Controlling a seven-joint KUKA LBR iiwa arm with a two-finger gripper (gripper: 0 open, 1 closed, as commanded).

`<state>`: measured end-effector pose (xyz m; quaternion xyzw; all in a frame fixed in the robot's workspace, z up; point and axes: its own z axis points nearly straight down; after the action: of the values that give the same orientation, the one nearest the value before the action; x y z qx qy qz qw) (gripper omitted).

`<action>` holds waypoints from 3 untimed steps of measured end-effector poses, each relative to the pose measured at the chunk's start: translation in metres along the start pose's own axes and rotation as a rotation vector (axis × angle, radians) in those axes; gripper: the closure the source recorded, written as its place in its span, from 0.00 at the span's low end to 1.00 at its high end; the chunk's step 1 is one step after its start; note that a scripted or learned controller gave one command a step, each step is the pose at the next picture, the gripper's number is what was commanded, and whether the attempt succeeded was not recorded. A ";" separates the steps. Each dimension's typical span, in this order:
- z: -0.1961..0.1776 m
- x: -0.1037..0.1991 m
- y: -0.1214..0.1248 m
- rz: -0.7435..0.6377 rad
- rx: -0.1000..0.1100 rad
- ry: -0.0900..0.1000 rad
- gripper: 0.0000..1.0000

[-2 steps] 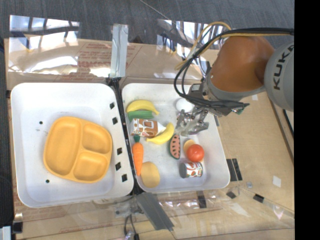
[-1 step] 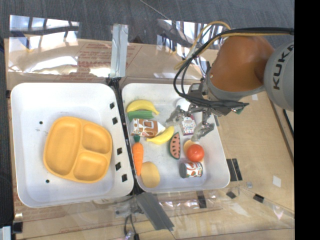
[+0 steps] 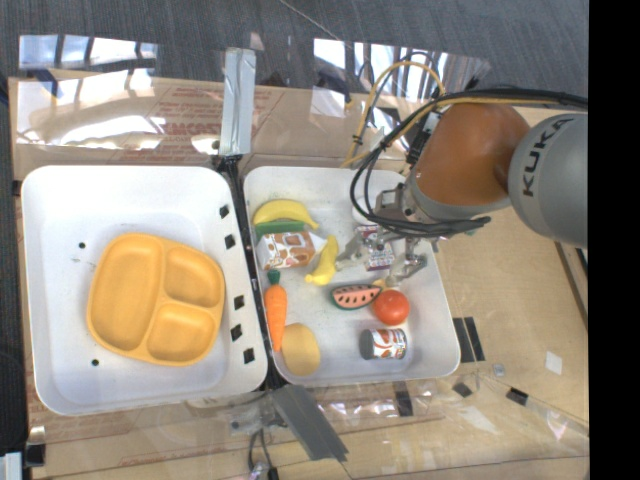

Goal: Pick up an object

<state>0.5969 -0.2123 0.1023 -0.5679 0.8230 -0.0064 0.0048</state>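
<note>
My gripper (image 3: 385, 258) hangs low in the right bin (image 3: 438, 340), just above a watermelon slice (image 3: 355, 295) and a red tomato (image 3: 392, 307). Nothing shows clearly between the metal fingers. To its left lie a small yellow banana piece (image 3: 325, 261), a boxed carton with an orange label (image 3: 284, 248) and a larger banana (image 3: 284, 212). An orange carrot (image 3: 275, 308), a yellowish potato-like lump (image 3: 300, 348) and a small red-and-white can (image 3: 384, 344) sit along the bin's front.
The left bin (image 3: 60, 208) holds a yellow divided tray (image 3: 155, 298). A black hinge strip (image 3: 240, 268) separates the bins. Cables (image 3: 375, 148) loop over the arm's orange wrist band (image 3: 465, 153). Cardboard (image 3: 510, 308) lies to the right.
</note>
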 end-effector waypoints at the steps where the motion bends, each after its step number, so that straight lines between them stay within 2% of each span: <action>1: 0.009 -0.044 0.015 -0.306 -0.016 -0.002 0.00; 2: 0.008 -0.086 0.059 -0.215 -0.012 0.003 0.00; 3: 0.010 -0.077 0.059 -0.204 -0.017 -0.002 0.00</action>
<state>0.5691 -0.1191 0.0915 -0.6487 0.7611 0.0006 0.0001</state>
